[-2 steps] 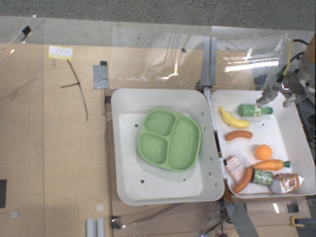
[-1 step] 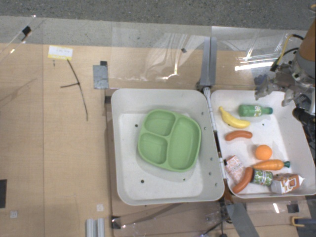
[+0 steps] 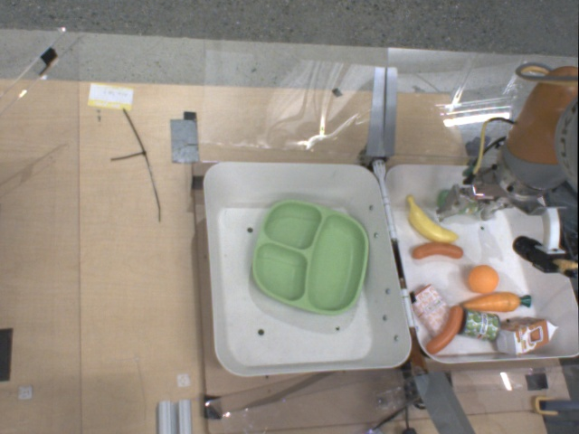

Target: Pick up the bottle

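While the gripper (image 3: 470,199), its opening impossible to judge, hangs at the right bin's (image 3: 398,242) top, the bottle (image 3: 479,325) lies below it toward lower right, long axis roughly horizontal.

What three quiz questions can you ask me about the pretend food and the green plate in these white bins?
1. True or false: the banana lies on the green plate.
2. Which thing lies nearest the orange? A) the carrot B) the green plate C) the banana
3. Fill in the gap: the bottle lies on its side between a sausage and a ____.

Key
1. False. The banana lies in the other bin.
2. A
3. carton
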Robot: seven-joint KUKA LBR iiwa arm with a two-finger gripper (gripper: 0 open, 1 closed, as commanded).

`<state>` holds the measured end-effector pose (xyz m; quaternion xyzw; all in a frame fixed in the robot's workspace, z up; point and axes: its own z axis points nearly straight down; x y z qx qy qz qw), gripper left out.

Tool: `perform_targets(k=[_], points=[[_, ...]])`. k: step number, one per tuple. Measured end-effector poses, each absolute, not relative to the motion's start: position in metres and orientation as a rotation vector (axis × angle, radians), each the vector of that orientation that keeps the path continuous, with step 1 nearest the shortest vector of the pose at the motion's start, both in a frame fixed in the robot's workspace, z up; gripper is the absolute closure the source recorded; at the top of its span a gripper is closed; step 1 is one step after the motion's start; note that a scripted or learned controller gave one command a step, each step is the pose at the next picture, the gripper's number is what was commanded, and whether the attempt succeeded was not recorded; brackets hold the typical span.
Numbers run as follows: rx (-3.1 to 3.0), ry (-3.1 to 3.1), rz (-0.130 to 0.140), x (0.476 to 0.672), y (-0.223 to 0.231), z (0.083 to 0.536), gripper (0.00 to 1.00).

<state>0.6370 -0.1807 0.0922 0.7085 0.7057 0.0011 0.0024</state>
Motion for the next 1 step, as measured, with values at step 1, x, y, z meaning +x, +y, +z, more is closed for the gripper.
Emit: perform_targets(k=[1], points=[[1.968,2.490,-0.020,0.6552,-0.2314,0.0839,0.00]])
